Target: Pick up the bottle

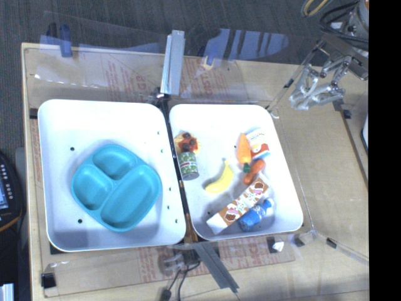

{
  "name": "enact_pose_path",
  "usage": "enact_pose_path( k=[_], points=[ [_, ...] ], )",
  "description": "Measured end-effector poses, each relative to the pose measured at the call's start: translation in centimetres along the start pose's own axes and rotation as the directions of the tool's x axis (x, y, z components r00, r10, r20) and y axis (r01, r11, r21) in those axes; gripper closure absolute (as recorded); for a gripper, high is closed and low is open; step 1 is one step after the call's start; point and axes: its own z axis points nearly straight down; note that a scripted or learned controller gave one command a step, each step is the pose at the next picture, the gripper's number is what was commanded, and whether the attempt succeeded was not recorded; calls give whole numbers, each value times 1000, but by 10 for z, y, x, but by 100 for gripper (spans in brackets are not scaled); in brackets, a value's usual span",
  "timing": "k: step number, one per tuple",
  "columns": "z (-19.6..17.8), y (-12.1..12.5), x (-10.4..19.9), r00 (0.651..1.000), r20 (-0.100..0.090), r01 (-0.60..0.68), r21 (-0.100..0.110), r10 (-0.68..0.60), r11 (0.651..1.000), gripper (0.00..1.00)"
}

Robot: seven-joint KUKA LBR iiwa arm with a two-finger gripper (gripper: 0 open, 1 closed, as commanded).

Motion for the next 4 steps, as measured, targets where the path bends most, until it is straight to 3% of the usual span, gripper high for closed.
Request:
enact_pose_path(
  k=[1, 2, 3, 4],
  points=[
    [2, 0, 0, 903, 0, 429, 1, -429, 903, 100],
    [-8, 0, -1, 903, 1, 429, 4, -429, 903, 100],
    [1, 7, 6, 632, 2, 775, -3, -775, 632, 100],
    [-9, 7, 5, 633, 3, 774, -2, -774, 633, 100]
  ],
)
